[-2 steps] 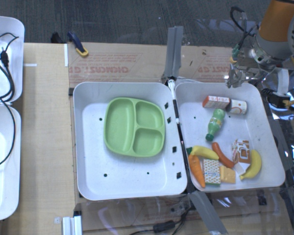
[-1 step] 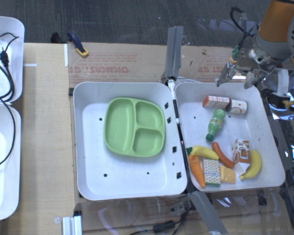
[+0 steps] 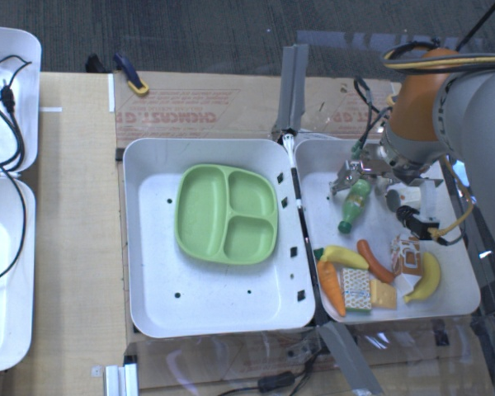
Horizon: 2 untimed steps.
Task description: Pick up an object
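Observation:
My gripper [image 3: 365,184] is low over the back of the right bin [image 3: 313,167], open. One grey finger [image 3: 345,176] is left of a green bottle [image 3: 354,205] and the other [image 3: 393,193] is right of it. The bottle lies slanted on the bin floor, its upper end between the fingers and its cap end pointing to the front left. I cannot tell whether the fingers touch it. Further forward lie a yellow banana [image 3: 430,277], a red sausage [image 3: 374,261], a carrot [image 3: 330,287] and a small yellow fruit [image 3: 345,256].
A green divided plate [image 3: 227,213] lies in the left bin [image 3: 140,246]. Near the right bin's front are a printed packet [image 3: 356,289], a cheese-coloured block [image 3: 384,296] and a small carton [image 3: 406,254]. Black cables [image 3: 429,228] hang beside the wrist.

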{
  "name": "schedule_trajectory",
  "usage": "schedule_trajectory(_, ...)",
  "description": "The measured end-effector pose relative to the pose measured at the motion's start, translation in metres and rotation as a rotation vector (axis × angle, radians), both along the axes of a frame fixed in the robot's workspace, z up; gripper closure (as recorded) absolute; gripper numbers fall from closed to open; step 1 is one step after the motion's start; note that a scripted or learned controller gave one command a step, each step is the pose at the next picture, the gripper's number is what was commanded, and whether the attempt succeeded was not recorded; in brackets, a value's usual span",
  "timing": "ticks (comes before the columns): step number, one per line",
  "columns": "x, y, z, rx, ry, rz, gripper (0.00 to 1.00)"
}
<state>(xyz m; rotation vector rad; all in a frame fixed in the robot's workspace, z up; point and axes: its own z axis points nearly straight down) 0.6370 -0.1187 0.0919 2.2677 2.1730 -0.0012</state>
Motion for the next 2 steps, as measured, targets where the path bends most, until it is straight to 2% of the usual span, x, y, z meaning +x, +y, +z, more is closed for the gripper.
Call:
schedule_trajectory(1,-0.0142,-0.0195,-0.0003,0.001,0.003,0.011,0.0)
schedule_trajectory(2,-0.0135,-0.0203,0.0096,0.0,0.001,0.01,1.0)
